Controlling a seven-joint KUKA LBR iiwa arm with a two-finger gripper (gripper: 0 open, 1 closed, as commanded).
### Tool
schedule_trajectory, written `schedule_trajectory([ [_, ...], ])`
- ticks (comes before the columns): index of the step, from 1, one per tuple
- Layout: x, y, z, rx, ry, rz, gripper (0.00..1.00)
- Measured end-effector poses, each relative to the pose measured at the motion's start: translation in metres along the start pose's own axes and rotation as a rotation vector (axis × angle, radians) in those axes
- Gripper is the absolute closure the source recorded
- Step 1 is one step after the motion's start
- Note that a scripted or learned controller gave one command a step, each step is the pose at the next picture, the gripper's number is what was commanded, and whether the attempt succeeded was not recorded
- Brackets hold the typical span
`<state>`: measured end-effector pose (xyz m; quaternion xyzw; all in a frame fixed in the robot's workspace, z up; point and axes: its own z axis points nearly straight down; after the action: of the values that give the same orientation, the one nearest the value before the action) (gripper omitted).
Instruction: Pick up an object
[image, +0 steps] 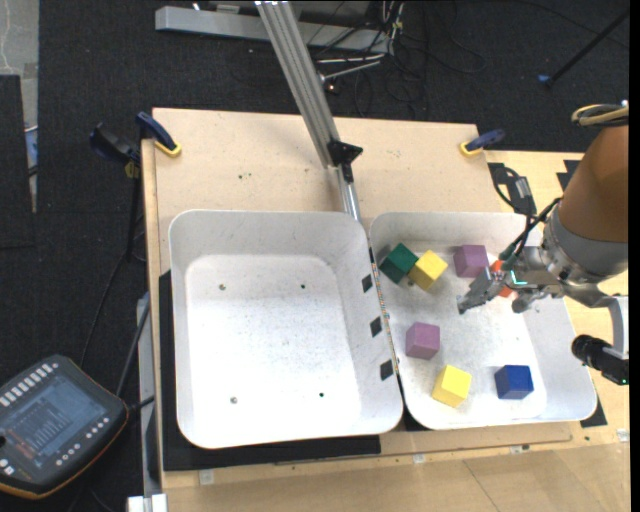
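Your hand (478, 296) hangs in the right bin (560, 400) beside the top purple cube (469, 260); I cannot tell its spread, so centre over one cube before descending

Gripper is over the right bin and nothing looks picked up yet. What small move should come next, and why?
Probably a short shift toward the upper purple cube, then down onto it. The gripper sits just below and right of that cube, which is the nearest block, with nothing visibly between its fingers. The cube stands apart from the yellow cube on its left, so there looks to be room to close around it.
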<state>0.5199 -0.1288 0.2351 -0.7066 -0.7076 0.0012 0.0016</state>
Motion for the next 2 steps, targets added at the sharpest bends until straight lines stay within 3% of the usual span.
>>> schedule_trajectory([
  [1, 0.000, 0.001, -0.002, -0.004, -0.001, 0.002, 0.00],
  [2, -0.003, -0.009, 0.053, 0.001, 0.000, 0.003, 0.00],
])
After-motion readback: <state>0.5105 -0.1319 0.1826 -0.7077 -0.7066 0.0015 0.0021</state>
